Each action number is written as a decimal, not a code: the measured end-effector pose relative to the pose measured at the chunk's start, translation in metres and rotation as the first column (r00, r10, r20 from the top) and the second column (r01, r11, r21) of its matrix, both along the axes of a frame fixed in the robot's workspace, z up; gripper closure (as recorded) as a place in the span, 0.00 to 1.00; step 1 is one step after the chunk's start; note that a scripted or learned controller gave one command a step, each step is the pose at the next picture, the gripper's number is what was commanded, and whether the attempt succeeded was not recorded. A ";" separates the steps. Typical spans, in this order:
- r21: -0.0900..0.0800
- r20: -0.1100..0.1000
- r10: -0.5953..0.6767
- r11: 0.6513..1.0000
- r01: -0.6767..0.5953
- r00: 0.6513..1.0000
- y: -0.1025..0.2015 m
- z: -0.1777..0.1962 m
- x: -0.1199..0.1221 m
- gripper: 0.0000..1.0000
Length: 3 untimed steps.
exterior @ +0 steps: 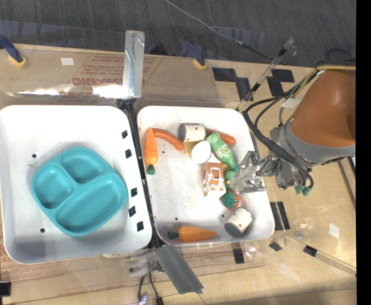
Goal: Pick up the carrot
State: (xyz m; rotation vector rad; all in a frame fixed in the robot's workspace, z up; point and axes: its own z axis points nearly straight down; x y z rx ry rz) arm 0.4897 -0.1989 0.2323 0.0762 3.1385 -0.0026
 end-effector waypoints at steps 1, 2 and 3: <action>-0.002 0.003 0.121 0.993 -0.121 0.993 -0.012 0.057 -0.011 1.00; -0.002 0.000 0.480 0.877 -0.480 0.877 -0.011 0.082 -0.003 1.00; -0.003 -0.001 0.753 0.658 -0.753 0.658 -0.011 0.134 -0.001 1.00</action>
